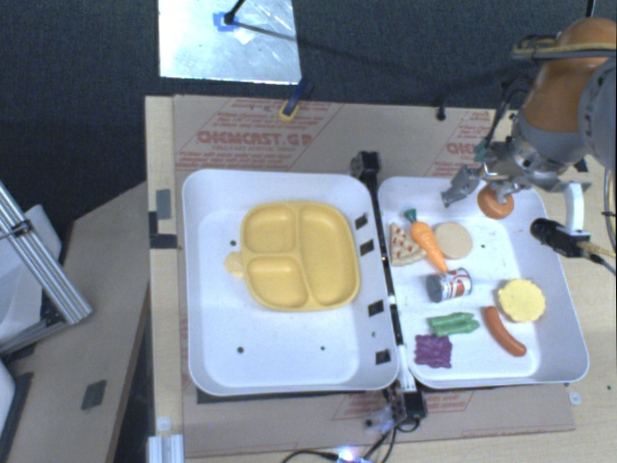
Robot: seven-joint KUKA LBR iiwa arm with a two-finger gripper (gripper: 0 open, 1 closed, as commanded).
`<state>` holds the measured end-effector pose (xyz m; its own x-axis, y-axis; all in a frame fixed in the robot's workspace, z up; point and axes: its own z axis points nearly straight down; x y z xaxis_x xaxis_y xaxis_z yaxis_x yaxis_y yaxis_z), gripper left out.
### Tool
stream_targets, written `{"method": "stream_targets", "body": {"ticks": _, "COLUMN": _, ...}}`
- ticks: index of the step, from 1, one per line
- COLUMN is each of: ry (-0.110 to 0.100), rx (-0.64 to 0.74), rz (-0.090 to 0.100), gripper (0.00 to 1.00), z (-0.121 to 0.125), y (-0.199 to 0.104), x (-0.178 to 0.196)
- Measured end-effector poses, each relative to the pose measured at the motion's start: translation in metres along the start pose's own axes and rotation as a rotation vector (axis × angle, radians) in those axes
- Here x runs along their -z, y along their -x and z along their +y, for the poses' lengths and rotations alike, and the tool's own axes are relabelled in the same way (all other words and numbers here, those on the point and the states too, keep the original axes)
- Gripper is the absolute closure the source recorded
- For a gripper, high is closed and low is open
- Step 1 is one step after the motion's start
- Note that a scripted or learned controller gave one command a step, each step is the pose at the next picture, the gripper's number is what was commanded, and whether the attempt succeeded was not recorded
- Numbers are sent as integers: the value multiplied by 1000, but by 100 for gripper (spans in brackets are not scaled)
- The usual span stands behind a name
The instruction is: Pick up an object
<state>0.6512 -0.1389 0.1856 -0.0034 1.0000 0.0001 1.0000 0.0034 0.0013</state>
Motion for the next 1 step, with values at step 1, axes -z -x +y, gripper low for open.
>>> {"method": "stream_targets", "body": {"ticks": 1, "ry": -3, "rx": -2, "rz": 0, "gripper": 0, "z": -9, "y": 0, "x": -46}}
